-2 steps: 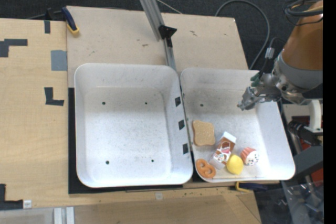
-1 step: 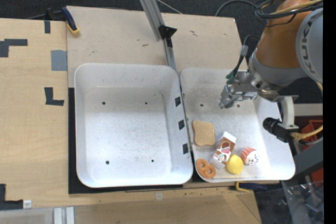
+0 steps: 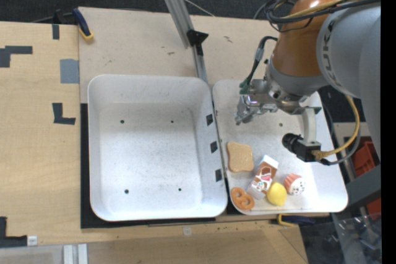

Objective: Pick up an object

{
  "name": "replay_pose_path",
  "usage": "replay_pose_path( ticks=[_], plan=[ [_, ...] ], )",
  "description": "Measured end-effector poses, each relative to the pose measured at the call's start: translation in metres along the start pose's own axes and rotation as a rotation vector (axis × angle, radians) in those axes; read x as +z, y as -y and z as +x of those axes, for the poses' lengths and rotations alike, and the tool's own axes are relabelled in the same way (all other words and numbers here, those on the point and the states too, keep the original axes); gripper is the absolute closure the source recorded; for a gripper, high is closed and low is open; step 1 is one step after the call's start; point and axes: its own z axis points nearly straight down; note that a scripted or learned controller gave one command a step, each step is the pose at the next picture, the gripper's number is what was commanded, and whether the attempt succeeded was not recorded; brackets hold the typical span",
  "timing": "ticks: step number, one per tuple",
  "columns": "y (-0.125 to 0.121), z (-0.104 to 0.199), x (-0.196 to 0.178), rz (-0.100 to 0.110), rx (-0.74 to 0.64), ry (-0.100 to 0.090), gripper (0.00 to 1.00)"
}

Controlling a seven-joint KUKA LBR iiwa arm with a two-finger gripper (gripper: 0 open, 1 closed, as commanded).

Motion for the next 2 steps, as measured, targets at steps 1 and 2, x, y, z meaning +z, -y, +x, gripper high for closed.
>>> replay_pose_path(
  ticks=[1, 2],
  plan=[
    [-0.018, 0.04, 0.001, -0.001, -0.004, -0.002, 1.0],
    [-0.029, 0.088, -0.006, -0.002, -0.005, -0.002, 1.0]
  ],
)
